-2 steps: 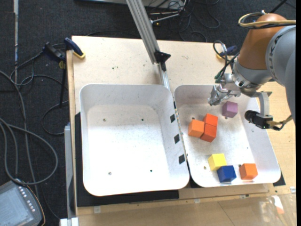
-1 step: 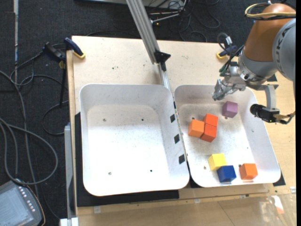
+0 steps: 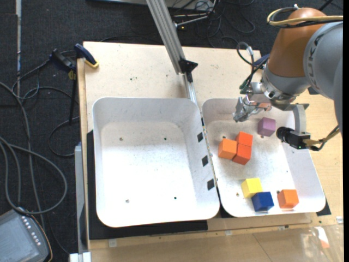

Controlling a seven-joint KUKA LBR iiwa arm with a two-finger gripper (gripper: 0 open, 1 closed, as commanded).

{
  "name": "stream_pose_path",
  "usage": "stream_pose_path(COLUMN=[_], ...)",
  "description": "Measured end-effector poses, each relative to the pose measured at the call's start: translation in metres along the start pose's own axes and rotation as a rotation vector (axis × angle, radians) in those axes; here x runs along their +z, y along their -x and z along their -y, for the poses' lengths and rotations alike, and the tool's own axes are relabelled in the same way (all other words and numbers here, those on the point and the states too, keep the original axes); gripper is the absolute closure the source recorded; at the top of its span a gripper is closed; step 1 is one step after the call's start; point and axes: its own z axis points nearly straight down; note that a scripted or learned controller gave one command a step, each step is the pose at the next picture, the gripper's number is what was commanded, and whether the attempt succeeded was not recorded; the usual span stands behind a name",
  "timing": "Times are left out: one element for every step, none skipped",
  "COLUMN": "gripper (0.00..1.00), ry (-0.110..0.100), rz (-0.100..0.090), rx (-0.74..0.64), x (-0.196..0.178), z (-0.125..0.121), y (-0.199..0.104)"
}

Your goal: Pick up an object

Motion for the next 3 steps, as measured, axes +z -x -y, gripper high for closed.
stream_pose_path(gripper=[1.00, 1.00, 1.00], ry=[0.003, -0.002, 0.004], rz=[-0.001, 0.000, -0.001], rx=[-0.002, -0.002, -0.002], x=[-0.018, -0.012, -0.031], z=[0.006, 0.017, 0.022], y=[-0.054, -0.104, -0.161])
